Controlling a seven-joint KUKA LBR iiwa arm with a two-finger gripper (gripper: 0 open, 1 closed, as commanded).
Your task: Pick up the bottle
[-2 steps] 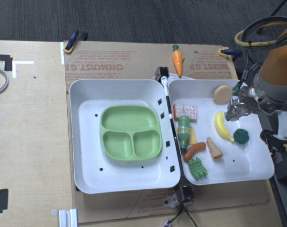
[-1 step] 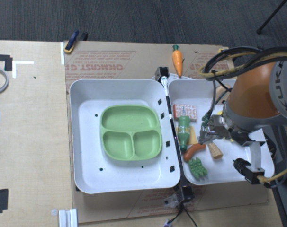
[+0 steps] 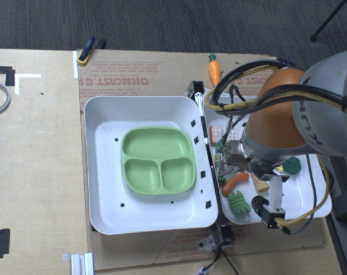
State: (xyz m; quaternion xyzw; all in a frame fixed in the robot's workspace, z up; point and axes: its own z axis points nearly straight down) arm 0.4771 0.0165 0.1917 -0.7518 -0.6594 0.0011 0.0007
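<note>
Arm: grey with an orange band, reaching in from the right and covering much of the right bin.
Gripper: down in the right bin near its left wall; whether it is open or closed cannot be told.
Bottle: cannot be made out among the right bin's items.
Right bin items: an orange-red sausage-shaped piece, a green knobbly piece, a dark green piece.
Left bin: holds 1 green tray with 3 compartments.
Bench: an orange carrot lies beyond the bins.

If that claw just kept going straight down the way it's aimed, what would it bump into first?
Hard to say exactly, since the arm hides much of the gripper. It points down into the right bin, so it would probably meet the small items there first, likely the reddish sausage-shaped toy or its neighbours.
</note>
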